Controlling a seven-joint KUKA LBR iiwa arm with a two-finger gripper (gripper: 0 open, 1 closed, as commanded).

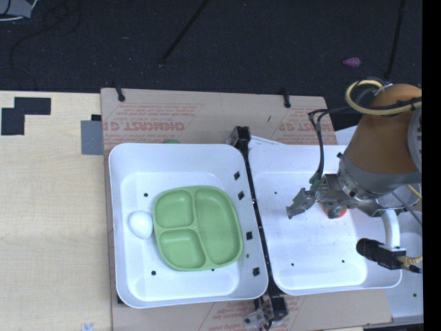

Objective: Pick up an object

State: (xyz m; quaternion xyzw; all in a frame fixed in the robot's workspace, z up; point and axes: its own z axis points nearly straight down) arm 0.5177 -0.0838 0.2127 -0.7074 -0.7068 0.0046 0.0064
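A: Two white bins sit side by side on the worktop. Left bin holds a green divided plate, three compartments, lying flat and filling most of the floor.

B: Anything beside it?

A: Small white ball at the plate's 9 o'clock, touching or just beside its rim; cannot tell which.

B: Right bin?

A: Right bin has the arm over it, orange band uppermost, entering from 3 o'clock. Claw hangs low over the bin floor, near the bin's centre, pointing toward 9 o'clock.

B: Claw state?

A: Dark metal fingers blur together from this angle. Cannot tell how far apart they stand, and nothing shows between them.

B: Objects near it?

A: Small red-orange object just at the claw's 3 o'clock, tucked under the wrist, partly hidden. Shape unclear. Whether it rests on the bin floor or touches the claw, cannot tell.

B: Surroundings?

A: Cardboard sheet with red printing under both bins, showing at 12 o'clock.
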